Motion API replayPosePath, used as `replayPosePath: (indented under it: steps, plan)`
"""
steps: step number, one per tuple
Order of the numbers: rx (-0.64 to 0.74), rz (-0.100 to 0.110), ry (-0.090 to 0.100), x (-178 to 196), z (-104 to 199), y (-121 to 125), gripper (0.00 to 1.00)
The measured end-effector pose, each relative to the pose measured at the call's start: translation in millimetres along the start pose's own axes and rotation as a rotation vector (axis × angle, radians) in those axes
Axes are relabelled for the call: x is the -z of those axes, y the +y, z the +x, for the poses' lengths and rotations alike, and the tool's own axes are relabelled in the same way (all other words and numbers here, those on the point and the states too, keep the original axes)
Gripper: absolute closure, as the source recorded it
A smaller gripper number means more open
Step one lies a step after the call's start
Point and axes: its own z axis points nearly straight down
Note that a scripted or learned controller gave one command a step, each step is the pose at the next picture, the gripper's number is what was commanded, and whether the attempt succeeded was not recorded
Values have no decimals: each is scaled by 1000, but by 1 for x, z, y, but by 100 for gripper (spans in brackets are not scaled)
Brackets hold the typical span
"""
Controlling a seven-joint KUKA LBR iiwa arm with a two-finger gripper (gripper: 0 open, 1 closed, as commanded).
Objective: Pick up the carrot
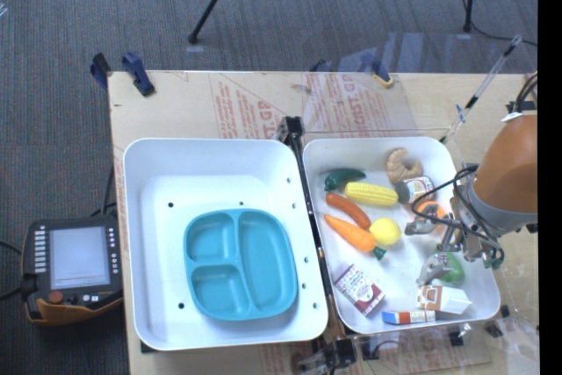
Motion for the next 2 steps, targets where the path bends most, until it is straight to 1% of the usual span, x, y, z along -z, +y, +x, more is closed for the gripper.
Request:
replayPosePath:
  steps: [1,2]
  plan:
    - [149,-8,6,-2,-28,123,0]
    - [574,-1,1,64,-33,43,0]
